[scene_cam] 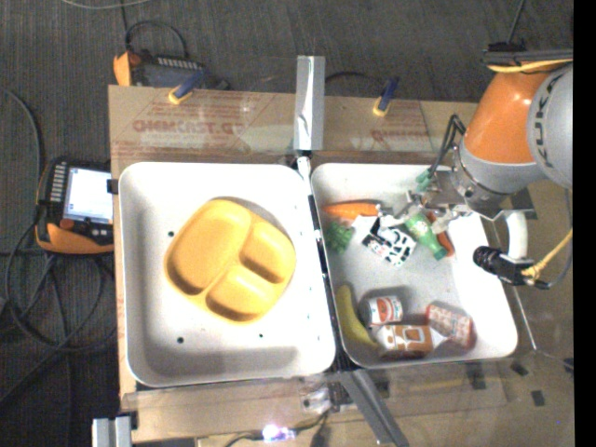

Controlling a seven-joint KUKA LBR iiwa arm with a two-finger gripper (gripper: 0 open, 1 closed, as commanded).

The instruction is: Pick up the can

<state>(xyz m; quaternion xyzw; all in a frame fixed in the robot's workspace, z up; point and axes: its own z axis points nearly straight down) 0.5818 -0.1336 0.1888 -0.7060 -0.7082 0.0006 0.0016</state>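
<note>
Your arm fills the upper right of the frame, its gripper down among clutter at the top of the right bin. You cannot tell how its grip stands or whether it holds anything. The can lies apart, lower centre of that bin, beside a banana. A yellow tray sits in the left bin.

A yellow divided plate sits in the white left bin. The white right bin holds a red-and-white can, a yellow banana, an orange carrot and a black-and-white patterned box. The arm is grey with an orange band.
</note>
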